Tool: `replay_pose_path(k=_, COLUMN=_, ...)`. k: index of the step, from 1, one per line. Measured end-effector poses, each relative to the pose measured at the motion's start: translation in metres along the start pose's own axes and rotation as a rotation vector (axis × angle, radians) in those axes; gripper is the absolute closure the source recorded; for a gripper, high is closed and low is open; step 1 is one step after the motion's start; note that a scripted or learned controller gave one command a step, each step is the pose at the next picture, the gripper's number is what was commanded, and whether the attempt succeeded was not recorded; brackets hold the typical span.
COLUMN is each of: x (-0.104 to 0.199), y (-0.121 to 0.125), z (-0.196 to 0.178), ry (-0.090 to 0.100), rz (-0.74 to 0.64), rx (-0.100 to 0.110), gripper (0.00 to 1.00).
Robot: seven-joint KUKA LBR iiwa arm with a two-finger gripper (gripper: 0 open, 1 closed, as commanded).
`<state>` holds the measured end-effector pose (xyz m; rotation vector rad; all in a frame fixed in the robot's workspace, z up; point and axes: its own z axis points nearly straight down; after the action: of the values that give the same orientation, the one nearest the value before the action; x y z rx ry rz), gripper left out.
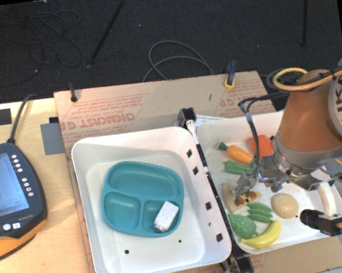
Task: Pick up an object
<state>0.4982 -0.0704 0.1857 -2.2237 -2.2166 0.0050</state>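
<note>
A dark carpeted floor (50,49) strewn with cables lies behind the pale wooden tabletop (55,258), on which a sheet of brown cardboard (128,107) carries two shallow white bins side by side. A control pendant (4,189) with a lit screen rests at the far left of the tabletop.

The left bin (105,250) holds a teal divided plate (138,195) with a small white block (166,215) lying in its lower right compartment. The right bin (213,139) is crowded with toy food: an orange carrot (238,152) near the top, a green pod (239,167) just below it, a leafy green piece (241,224), a yellow banana (264,237) along the bottom wall, and a pale potato-like lump (284,205).

The arm (312,121) reaches in from the right over that bin, and its gripper (251,181) hangs low among the food, just beneath the green pod and above a small cluster of green pieces (258,208). Whether the gripper is wide or narrow I cannot tell, and nothing is visibly held.

The likeliest target is the green pod, lying immediately toward the upper left of the gripper with its long axis running roughly left to right. The carrot sits close beside it, so room is tight, and a neighbour may be nudged or caught instead.
</note>
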Motion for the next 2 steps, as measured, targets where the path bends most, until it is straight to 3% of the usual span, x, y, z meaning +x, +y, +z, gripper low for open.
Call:
replay_pose_path(k=1, x=-0.0198, y=-0.0167, z=0.0843, ry=-0.002, rz=-0.002, rx=-0.013, gripper=0.0)
replay_pose_path(k=2, x=-0.0192, y=-0.0211, z=0.0799, ry=0.003, rz=0.004, rx=0.003, gripper=1.0)
